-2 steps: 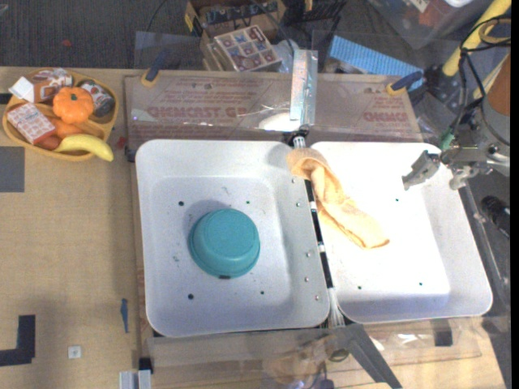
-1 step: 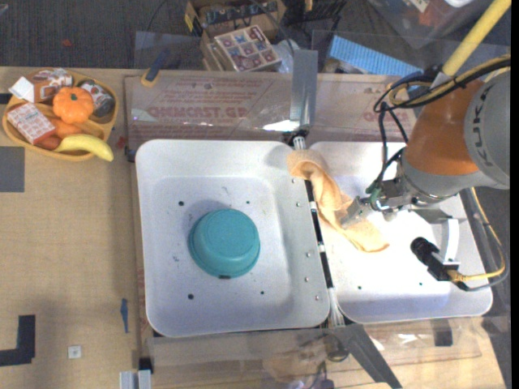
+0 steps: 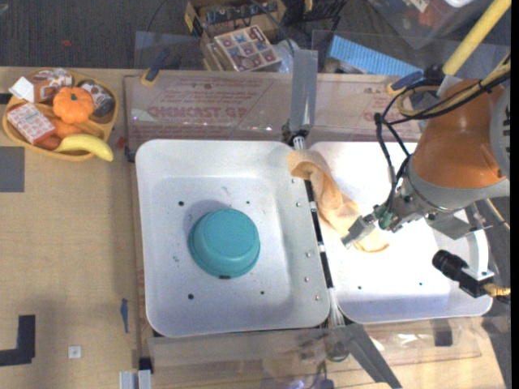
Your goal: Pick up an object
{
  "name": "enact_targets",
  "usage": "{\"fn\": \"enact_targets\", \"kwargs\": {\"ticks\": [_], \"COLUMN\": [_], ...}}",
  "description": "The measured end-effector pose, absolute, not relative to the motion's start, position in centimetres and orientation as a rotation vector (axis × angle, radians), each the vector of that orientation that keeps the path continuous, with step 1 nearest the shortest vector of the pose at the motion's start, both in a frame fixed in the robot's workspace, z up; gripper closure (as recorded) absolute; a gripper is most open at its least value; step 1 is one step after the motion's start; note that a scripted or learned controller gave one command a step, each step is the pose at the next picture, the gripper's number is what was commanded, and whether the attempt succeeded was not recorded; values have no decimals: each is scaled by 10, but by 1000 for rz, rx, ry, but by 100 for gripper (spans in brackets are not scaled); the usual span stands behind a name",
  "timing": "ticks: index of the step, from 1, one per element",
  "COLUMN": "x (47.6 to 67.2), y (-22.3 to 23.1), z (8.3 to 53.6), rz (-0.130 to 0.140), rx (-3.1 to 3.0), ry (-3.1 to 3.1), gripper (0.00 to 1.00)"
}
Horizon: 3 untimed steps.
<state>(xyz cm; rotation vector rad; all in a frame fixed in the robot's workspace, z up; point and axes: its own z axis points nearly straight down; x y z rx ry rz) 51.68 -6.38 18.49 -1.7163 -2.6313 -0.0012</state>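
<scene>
The grey and orange arm point(image 3: 454, 148) reaches over the right bin point(image 3: 405, 286), while an upturned teal bowl point(image 3: 225, 242) sits in the left bin point(image 3: 162, 177), a tan cloth point(image 3: 324, 189) drapes the divider, and the gripper point(image 3: 359, 233), its state untellable, hovers touching a small yellow object point(image 3: 375, 244).

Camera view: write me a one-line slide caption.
Gripper low in the right bin beside a tan cloth; a teal bowl sits upside down in the left bin.
</scene>
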Motion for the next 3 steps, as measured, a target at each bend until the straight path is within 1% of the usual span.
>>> {"fn": "enact_targets", "kwargs": {"ticks": [1, 2, 3], "x": [554, 555, 580], "y": [-122, -124, -48], "z": [89, 100, 186], "rz": [-7, -12, -2], "rx": [-1740, -1747, -1072], "ry": [-2628, -2625, -2959], "gripper": [0, 100, 100]}}
